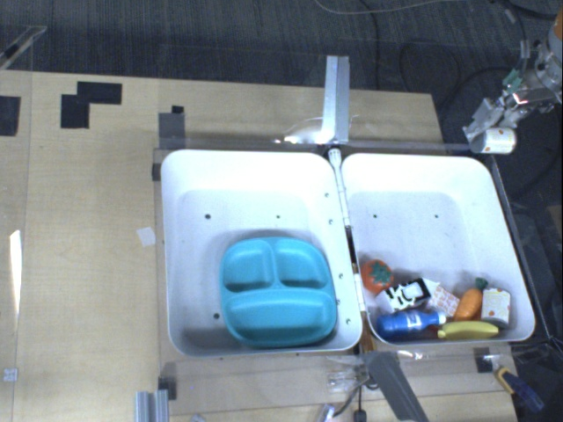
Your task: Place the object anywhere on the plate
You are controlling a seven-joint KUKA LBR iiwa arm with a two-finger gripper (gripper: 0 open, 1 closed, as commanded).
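A blue plate (279,290) with three compartments lies in the front of the left bin (189,200); nothing lies on it. Several small objects are heaped in the front of the right bin (440,192): a red-orange round fruit (378,274), a black-and-white item (405,294), a blue bottle (408,324) lying on its side, a yellow banana (469,330), an orange carrot (470,303) and a small white box (496,304). My gripper (493,135) hangs at the upper right, beyond the right bin's far right corner, away from all of them.
A metal post (337,99) stands behind the seam between the bins. Cables (387,7) trail over the dark floor at the back. A wooden bench top (79,236) stretches to the left, with black marks near its far edge.
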